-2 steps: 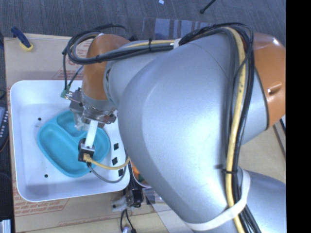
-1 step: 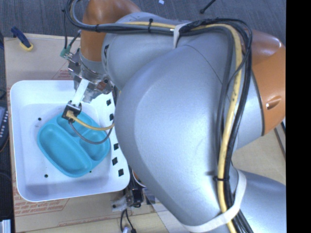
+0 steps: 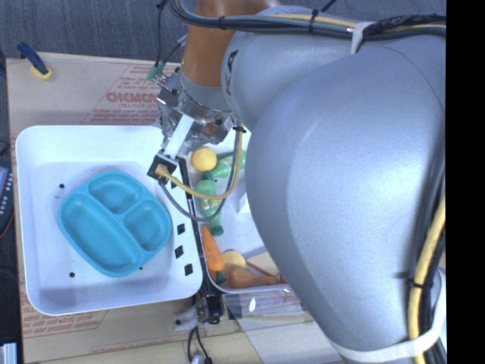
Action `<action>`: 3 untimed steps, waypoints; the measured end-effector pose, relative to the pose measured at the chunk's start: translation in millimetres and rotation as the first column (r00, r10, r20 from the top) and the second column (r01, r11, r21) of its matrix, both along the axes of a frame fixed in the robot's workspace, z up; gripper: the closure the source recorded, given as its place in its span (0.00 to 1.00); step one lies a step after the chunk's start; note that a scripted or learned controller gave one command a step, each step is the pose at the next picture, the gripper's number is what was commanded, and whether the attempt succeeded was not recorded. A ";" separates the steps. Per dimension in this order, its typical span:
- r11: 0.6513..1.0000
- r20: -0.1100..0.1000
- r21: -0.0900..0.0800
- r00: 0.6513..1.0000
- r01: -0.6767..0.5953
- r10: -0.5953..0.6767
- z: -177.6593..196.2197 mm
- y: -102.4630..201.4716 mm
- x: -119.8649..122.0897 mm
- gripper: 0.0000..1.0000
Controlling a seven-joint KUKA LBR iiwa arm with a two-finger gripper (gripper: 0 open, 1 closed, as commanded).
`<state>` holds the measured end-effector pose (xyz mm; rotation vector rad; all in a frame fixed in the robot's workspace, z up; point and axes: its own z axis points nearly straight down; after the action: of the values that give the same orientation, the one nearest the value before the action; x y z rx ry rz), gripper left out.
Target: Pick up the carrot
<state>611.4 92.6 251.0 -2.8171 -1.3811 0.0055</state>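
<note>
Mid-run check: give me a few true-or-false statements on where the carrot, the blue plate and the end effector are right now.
1. The blue divided plate lies in the left bin. True.
2. The carrot rests on the blue plate. False: it lies in the right bin, near its front left corner.
3. The end effector sits directly over the carrot. False: it is farther back, near a yellow ball.
4. Green items lie beside the yellow ball. True.
5. The carrot is lifted clear of the bin. False: it lies among other items.

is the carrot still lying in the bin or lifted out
Lying in the bin. The carrot rests on the floor of the right bin, near its left wall, with the gripper above and apart from it.
</note>
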 end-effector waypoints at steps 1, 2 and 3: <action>0.986 -0.003 0.002 0.986 0.167 -0.167 68.0 10.3 -39.1 1.00; 0.999 0.007 -0.003 0.999 0.053 -0.053 201.8 -53.3 -57.8 1.00; 0.999 -0.004 -0.001 0.999 0.049 -0.049 196.1 -49.7 -58.3 0.00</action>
<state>553.1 42.9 447.1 -2.8491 -1.3112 0.0125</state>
